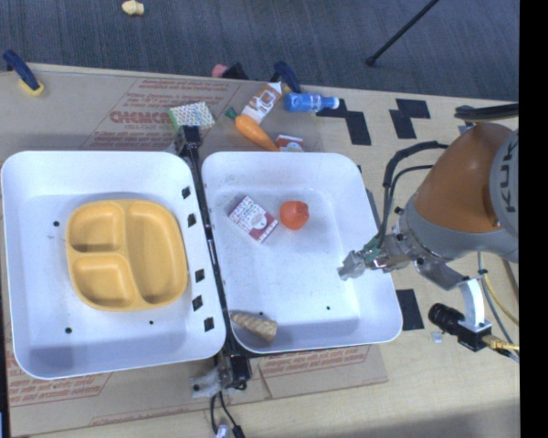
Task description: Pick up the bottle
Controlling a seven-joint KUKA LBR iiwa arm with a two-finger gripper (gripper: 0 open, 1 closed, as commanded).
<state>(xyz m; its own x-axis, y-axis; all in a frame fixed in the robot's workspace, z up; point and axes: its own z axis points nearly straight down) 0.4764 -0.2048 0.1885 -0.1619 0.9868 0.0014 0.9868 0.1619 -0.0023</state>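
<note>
Gripper [354, 265] low over right bin [370, 313] rim, grip state unreadable (too blurry); bottle [309, 103] lay outside on bench, well apart.

Two shallow white plastic bins [100, 354], smooth with a soft sheen. Yellow divided plastic tray [126, 254] in the left bin, glossy. Table [91, 108] covered in flat brown printed cardboard, matt. Small blue-capped clear plastic bottle [309, 103] near the table's far edge, shiny. Orange carrot-shaped toy [254, 131] beside it, smooth plastic look. Red-and-white printed paper carton [252, 218] in the right bin, matt. Silvery metal gripper [358, 263], dull shine. Grey carpet floor [256, 16], rough weave.
</note>
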